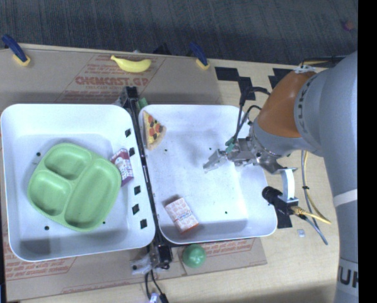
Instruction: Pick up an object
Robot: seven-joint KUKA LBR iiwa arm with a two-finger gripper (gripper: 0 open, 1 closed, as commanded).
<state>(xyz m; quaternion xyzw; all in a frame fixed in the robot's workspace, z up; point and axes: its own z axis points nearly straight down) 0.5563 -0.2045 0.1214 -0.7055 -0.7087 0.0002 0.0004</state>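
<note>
Hovering over the bare floor of the right-hand shallow white bin (239, 223), the metal claw (215, 161) seemingly gripped nothing, its spread too blurred to tell, the small orange-and-white carton (181, 214) lying unlifted nearby.

Red print reading roughly "CHEMCAST GP" stands on the brown cardboard sheet (97, 81) along the bench's far edge, just below a yellow banana (131, 62), and white letters, seemingly "KU", are cut off on the grey arm (348, 276) at the lower right.
</note>
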